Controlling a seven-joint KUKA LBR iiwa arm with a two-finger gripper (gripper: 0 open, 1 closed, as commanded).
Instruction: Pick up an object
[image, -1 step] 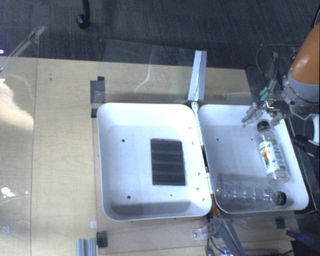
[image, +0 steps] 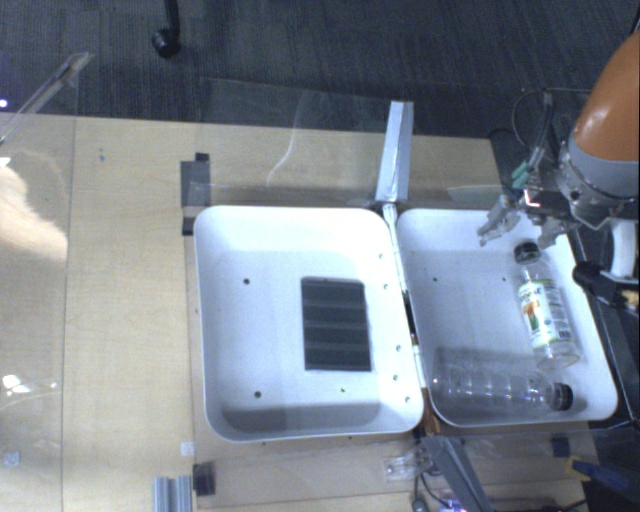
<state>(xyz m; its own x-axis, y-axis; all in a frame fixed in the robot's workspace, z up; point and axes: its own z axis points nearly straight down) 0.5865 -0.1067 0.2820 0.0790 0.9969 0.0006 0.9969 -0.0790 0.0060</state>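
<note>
Two bottles (image: 543, 312) (image: 500, 387), right bin (image: 440, 250)

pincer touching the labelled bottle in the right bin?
Apart. Camera view shows white bin floor between the pincer and the cap of the labelled bottle.

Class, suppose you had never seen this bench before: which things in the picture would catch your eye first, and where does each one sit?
Probably the dark ribbed rectangular block first, lying alone in the middle of the left white bin. Next, the two clear plastic bottles in the right white bin: one with a colourful label along its right side, one bare with a dark cap across the near edge. The grey arm's hand hangs over that bin's far right corner, under the orange band.
</note>
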